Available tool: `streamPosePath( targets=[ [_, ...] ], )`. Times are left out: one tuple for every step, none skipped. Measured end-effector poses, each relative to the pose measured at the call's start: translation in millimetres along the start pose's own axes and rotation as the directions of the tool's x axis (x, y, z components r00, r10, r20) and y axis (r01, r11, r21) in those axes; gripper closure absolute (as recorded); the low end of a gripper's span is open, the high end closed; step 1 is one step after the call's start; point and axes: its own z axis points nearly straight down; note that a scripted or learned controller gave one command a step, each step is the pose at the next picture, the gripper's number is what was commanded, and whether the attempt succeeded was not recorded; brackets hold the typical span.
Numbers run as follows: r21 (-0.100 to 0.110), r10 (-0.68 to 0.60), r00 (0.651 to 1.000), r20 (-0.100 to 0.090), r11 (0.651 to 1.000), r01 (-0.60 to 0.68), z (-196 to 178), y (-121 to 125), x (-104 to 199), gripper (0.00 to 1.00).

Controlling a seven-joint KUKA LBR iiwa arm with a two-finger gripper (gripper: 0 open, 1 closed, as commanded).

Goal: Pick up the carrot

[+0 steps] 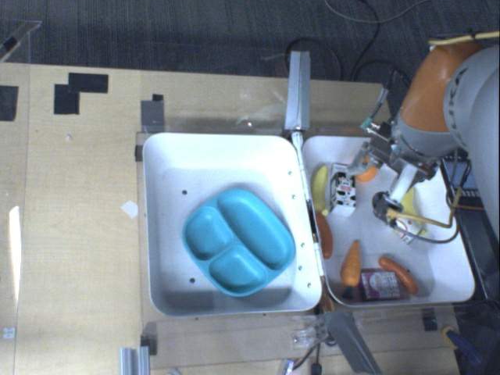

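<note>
The gripper (369, 166) hangs over the back of the right bin (445, 248), low above its white floor. Whether it is spread or pressed together cannot be told. A small orange bit (366, 175) sits right at its tip, and it is unclear whether this is gripped.

Just to the left stand one small printed box (341, 190) and one yellow banana (320, 182) against the bin's left wall. One brown sausage (324, 237) lies below the banana.

The single carrot (351, 262) lies near the front of this bin, well apart from the gripper. Its long axis runs nearly front to back, with the thin tip pointing toward the back and the thick end toward the front. That end is just beside one dark can (380, 285) lying on its side. One orange-red stick (398, 273) lies slanted to the right of the carrot.

The left bin (172, 178) holds one blue plate (238, 241) with three compartments.

The two bins rest on a pale wooden bench (70, 209) with black tape patches (78, 91). Beyond it is dark carpet (156, 14) with a loose cable (375, 14).
</note>
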Motion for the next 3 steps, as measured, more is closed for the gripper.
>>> streamPosePath(
  targets=[
    [-0.001, 0.054, 0.999, 0.001, 0.999, -0.054, 80, 59, -9, 0.0],
    [-0.004, 0.047, 0.999, 0.0, 0.999, -0.047, 68, 59, -7, 1.0],
    [-0.002, 0.01, 1.0, -0.003, 1.0, -0.01, -9, 6, 113, 1.0]
  ],
)
